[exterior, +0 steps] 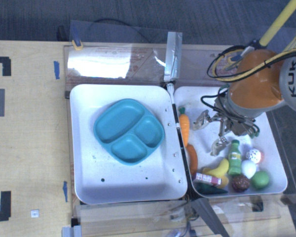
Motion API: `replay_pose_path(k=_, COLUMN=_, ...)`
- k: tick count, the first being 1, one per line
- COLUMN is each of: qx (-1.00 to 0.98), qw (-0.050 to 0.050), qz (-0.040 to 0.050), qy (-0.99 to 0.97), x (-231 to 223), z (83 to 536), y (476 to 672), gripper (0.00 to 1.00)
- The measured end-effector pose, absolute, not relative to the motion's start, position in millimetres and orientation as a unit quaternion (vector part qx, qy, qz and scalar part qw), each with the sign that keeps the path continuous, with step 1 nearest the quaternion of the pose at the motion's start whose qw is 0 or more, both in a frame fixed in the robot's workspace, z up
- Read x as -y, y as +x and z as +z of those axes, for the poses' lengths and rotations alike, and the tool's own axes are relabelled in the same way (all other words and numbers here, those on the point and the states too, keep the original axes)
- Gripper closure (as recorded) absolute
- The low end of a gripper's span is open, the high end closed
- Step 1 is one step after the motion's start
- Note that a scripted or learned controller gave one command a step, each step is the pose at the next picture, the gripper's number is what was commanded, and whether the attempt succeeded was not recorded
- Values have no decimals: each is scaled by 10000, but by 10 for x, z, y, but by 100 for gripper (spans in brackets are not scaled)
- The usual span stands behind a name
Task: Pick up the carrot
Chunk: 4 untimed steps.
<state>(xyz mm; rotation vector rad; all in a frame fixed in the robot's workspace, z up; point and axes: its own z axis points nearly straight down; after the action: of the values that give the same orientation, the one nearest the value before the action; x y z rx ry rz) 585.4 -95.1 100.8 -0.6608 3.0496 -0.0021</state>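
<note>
Left white bin [89, 181] has a blue divided plate [129, 131] sitting in it, tilted a bit. Right white bin [276, 152] is a toy food pile near its front: green bottle [234, 153], banana [218, 169], white egg [248, 169], green ball [260, 179], dark brown round thing [240, 183].

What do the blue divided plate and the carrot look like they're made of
The blue plate looks like moulded plastic with a satin finish: uniform colour, rounded compartment walls, soft highlights. The carrot seems to be a plastic toy: even orange, smooth surface with a faint sheen. The picture is too coarse to be sure of either.
</note>
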Motion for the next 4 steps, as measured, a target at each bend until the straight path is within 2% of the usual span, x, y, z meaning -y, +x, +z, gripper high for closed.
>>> replay_pose_path(k=1, qx=-9588, qw=42, qz=-9, qy=-2840, x=933, z=881, y=5743, gripper=0)
replay_pose_path(k=2, qx=-9593, qw=99, qz=-17, qy=-2821, x=924, z=1017, y=5776, gripper=100)
replay_pose_path(k=3, qx=-9855, qw=51, qz=-4, qy=-1695, x=879, z=1870, y=5500, gripper=100)
replay_pose_path(k=4, qx=-9642, qw=55, qz=-1, qy=-2653, x=380, z=2120, y=5880, gripper=100)
